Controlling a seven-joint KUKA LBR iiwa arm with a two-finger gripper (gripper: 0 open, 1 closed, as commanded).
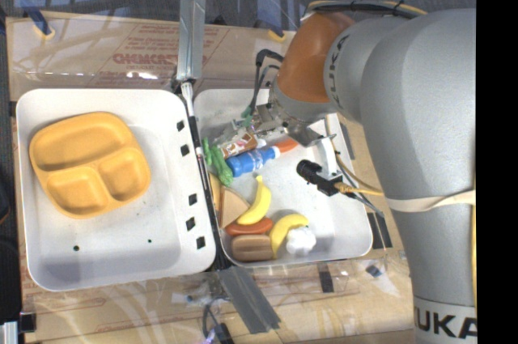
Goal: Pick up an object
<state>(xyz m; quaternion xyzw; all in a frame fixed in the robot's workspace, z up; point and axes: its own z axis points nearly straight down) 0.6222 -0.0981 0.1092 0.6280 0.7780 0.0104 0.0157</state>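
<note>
Leftmost, the yellow divided tray (89, 163) is lying alone in the left bin (48, 261), with bare floor around it; it looks stiff, light and too broad to pinch except at its rim. Moving right, the right bin (356, 241) is holding a crowded pile against the dividing wall: green leaves (215, 159), a blue bottle (247, 163), a brown packet (241, 145), a banana (258, 205), a second yellow fruit (285, 229), a brown sausage-like piece (251, 247) and a white cap (300, 240). These look like light, hard, smooth toys that are likely to slip; the bottle's round middle or the banana's slim waist seems the best hold. The gripper (263, 122) is hanging over the pile's upper end, whether spread or pinched I cannot tell. Open floor is lying right of the pile, offering room; the walls are crowding the left.
</note>
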